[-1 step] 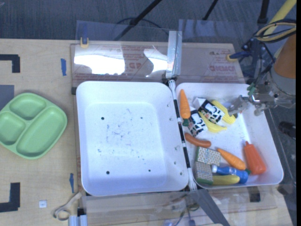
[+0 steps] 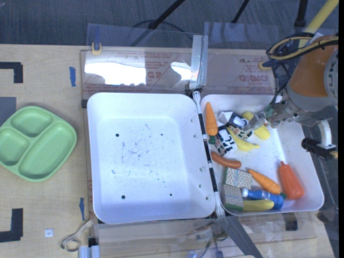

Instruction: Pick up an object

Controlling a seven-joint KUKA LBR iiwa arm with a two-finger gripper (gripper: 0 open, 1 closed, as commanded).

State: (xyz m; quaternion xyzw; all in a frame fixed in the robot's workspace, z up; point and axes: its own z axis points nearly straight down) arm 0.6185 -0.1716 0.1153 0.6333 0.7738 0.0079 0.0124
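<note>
here, the gripper (image 2: 262,119) hangs low over the upper part of the right bin (image 2: 312,195), among the toys.

the arm (image 2: 314,79) reaches in from the right edge of the frame. whether the gripper is spread or closed i cannot tell (its tip is small and blurred). just beside it lie yellow pieces (image 2: 252,135) and a black-and-white object (image 2: 227,142). an orange carrot (image 2: 210,120) lies along the bin's left wall, a second carrot (image 2: 264,180) lower down, an orange bottle (image 2: 291,180) at lower right. the left bin (image 2: 102,112) sits mid-frame; a green divided plate (image 2: 35,142) rests far left.
</note>
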